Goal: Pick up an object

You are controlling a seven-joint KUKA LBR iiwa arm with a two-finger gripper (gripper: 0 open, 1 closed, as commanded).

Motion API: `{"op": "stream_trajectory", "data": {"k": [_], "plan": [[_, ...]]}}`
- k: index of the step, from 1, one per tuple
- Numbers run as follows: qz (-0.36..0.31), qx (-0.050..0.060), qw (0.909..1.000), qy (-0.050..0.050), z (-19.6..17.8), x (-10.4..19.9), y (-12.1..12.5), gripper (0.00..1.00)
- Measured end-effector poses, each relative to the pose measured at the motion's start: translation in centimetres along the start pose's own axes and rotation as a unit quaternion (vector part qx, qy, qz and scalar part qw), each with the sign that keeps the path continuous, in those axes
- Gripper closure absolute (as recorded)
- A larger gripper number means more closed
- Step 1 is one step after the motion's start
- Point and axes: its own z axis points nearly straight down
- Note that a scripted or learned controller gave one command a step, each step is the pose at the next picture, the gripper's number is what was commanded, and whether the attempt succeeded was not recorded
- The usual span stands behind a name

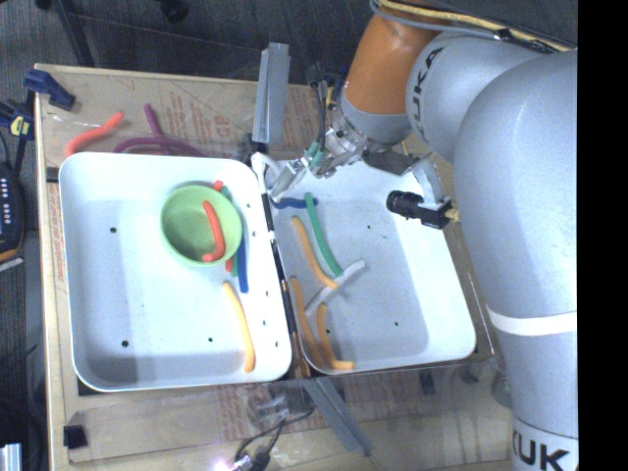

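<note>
Two shallow white plastic bins sit side by side on the wooden table (147, 91): the left bin (118, 341) and the right bin (432, 312). The left bin holds one round green plastic bowl (186, 226) with one red flexible stick (212, 226) curled inside it, plus one blue stick (242, 268) and one yellow stick (241, 327) lying by the bowl's right side, near the bin's right wall. The right bin holds one green stick (322, 235), one grey stick (334, 287), one dark blue stick (287, 202) at its upper left corner, and what look like three orange sticks (310, 263), though where they overlap the count is hard to settle. The claw (285, 177) hangs over the right bin's upper left corner, just above the dark blue stick; its tips blur against the bin rim, so whether it is open or closed cannot be told. On the table behind the left bin lie one orange-red stick (93, 133) and purple ones (157, 140), partly hidden by the bin.
</note>
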Motion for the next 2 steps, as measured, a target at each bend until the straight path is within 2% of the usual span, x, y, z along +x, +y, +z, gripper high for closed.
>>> {"op": "stream_trajectory", "data": {"k": [1,2], "plan": [[-0.006,0.0,1.0,-0.004,5.1,-2.0,-1.0,0.0],[0.003,0.001,1.0,-0.003,8.1,-2.5,-2.8,0.0]]}}
